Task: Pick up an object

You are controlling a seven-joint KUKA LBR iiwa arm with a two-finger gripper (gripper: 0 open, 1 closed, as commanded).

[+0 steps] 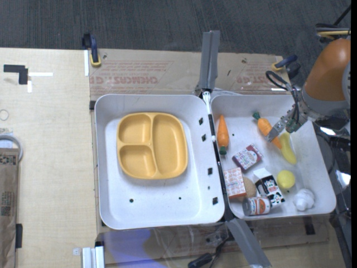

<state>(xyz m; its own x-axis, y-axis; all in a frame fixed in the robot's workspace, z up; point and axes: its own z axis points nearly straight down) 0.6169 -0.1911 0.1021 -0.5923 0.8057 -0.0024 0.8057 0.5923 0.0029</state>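
Nearest my view, at the front of the right white bin (pixel 326 202), I see a small printed can lying on its side (pixel 256 206), a black-and-white carton (pixel 269 187) and a crumpled white ball (pixel 304 200). Further back lie a yellow lemon-like ball (pixel 286 179), a red printed packet (pixel 247 157), a boxy orange-and-white pack (pixel 235 183), a long orange toy carrot (pixel 222 132) by the divider, a short orange carrot piece with a green top (pixel 263 125) and a yellow banana-shaped toy (pixel 288 148). The left white bin (pixel 106 166) carries a yellow three-compartment plastic plate (pixel 152 146).

My end effector (pixel 283 127) sits low over the back of the right bin, tips between the short carrot and the banana toy; I cannot tell whether its fingers are apart or together. The grey arm with its orange band (pixel 329 71) comes in from the right, wrist angled down and leftward.

I judge the short carrot the likely target: light, stiff, smooth plastic, apt to roll, best pinched across its thick middle
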